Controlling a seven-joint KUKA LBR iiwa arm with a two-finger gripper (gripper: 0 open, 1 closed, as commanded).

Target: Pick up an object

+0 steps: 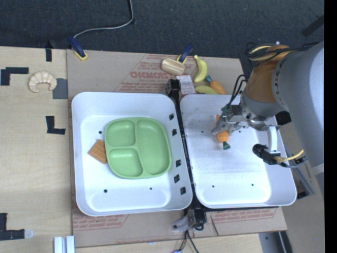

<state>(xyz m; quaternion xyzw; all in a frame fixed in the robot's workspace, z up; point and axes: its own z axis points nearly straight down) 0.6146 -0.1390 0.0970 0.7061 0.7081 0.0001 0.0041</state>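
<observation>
A small orange toy carrot point(222, 136) with a green tip lies in the right white bin point(237, 183), in its upper middle. My gripper point(227, 124) hangs directly over the carrot's upper end, at or just above it, and hides part of it. The grey arm with its orange band point(263, 83) comes in from the upper right. A green divided plate point(138, 146) rests in the left white bin point(126, 199). A tan waffle-like piece point(98, 151) pokes out from under the plate's left edge.
Behind the bins on the cardboard lie a banana point(200, 70), a tan bread roll point(172, 65), another orange carrot point(215, 86) and a small box point(184, 82). A croissant point(42, 81) sits far left on the bench. A black divider point(181, 141) runs between the bins.
</observation>
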